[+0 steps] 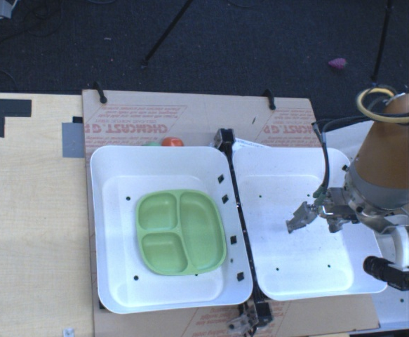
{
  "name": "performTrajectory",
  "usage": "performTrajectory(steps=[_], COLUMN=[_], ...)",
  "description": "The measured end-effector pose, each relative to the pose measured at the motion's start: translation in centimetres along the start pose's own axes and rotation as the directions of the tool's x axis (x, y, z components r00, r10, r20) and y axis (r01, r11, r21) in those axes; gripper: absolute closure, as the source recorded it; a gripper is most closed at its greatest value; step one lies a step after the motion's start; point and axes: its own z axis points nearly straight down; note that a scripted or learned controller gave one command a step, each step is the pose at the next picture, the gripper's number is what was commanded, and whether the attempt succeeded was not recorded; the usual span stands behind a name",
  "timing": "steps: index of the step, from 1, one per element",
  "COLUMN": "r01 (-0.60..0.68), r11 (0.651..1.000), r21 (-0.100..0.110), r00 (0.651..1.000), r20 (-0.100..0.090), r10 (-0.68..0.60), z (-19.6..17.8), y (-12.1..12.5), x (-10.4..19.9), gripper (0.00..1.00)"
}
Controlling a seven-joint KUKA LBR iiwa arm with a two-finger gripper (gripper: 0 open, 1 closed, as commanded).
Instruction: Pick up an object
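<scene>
You are at the approach step: the gripper (301, 220) hangs right of the green tray (180, 232), over the other bin (295, 181); jaw state I cannot tell. Next, move left to the tray.

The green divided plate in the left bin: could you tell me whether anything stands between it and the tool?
Yes. The green divided plate lies in the left bin, while the tool hangs over the right bin. Between them run the two bins' adjoining rims with a black divider strip; nothing else visible intervenes.
</scene>
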Motion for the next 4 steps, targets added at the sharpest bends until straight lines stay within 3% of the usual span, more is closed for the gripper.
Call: performTrajectory(steps=[1,4], r01=[0.001,0.0], r11=[1.0,1.0], r21=[-0.01,-0.005], r00=[1.0,1.0], r20=[0.001,0.0], r10=[-0.001,0.0], z=[-0.5,13.1], y=[0.2,0.9], x=[0.0,0.6], gripper=[0.0,0.0])
